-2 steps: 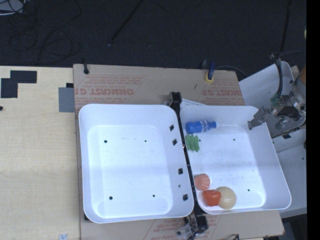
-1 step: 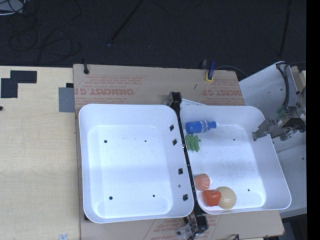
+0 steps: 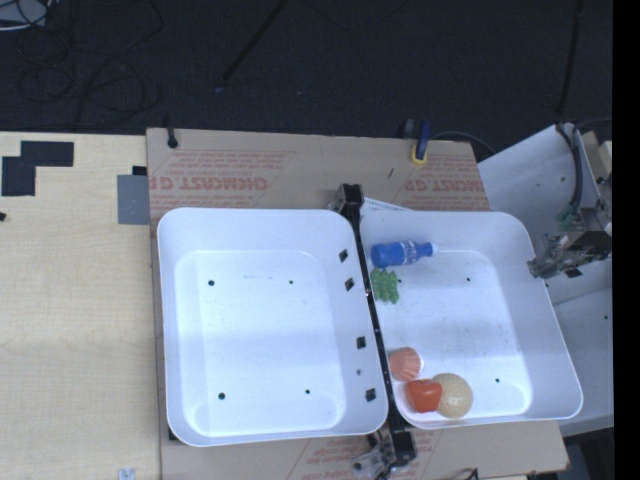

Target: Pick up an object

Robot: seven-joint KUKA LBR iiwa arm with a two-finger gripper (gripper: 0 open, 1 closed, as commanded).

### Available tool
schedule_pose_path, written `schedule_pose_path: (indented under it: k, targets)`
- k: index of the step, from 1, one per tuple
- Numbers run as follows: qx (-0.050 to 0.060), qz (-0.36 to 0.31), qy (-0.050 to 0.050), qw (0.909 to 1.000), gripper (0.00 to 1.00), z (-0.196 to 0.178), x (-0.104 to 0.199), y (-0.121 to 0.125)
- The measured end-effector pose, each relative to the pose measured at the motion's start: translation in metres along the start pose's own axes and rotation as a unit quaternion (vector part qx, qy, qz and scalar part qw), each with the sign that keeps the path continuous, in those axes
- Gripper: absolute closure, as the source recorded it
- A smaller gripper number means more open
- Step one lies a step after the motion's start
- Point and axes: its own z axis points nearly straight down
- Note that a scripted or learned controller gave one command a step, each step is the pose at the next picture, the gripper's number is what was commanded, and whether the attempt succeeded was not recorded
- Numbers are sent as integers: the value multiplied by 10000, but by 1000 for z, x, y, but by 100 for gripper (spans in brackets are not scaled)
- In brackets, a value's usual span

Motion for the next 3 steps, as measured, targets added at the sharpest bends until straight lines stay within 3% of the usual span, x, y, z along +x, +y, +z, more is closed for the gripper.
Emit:
schedule_pose_path:
  k: [1,2,3]
  targets:
    - [15,-12,0,10000,100,89,1,32]
    - [3,-16,-4,10000,100,139,1,63]
    - [-24,-8,-11,10000,100,162,0,101]
